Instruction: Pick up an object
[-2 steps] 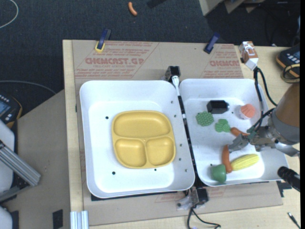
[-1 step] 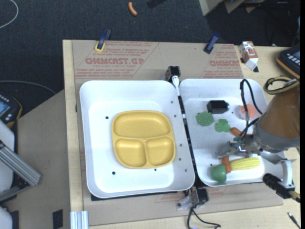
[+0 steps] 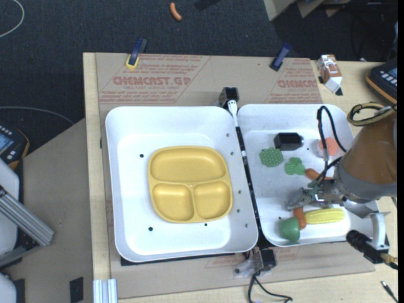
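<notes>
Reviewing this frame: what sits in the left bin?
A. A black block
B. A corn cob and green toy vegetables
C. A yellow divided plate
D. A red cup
C: the yellow divided plate, with three compartments, lies in the middle of the left bin, while the corn cob and the black block lie in the right bin.

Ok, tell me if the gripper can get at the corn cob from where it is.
Probably yes. The gripper sits low in the right bin, just above the corn cob, whose top is uncovered; a green vegetable crowds its left end.
</notes>
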Available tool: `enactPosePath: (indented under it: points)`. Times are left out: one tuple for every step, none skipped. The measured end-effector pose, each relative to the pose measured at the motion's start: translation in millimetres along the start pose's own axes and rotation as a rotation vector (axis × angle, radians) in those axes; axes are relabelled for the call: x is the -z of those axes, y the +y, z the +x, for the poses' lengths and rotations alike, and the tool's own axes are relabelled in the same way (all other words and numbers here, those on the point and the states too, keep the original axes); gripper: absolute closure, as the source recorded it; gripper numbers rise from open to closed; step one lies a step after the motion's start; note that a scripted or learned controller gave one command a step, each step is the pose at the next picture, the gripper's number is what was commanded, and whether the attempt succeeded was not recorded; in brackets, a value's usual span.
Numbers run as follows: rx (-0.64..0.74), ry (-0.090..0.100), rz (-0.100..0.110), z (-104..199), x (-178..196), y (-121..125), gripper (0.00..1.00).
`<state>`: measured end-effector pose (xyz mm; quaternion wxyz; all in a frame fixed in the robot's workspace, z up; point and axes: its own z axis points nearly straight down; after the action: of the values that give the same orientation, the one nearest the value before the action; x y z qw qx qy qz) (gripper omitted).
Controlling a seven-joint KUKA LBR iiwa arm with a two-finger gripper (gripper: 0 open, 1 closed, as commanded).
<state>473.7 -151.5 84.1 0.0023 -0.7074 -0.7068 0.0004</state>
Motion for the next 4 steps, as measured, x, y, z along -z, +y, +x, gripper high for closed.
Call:
enactPosePath:
  points:
    - [-0.001,-0.001,-0.003,0,11,0,1.00]
    - [0.002,-0.005,-0.009,9,68,1,1.00]
    - [0.002,-0.005,-0.010,13,111,0,1.00]
    - [0.002,-0.005,-0.010,13,143,1,1.00]
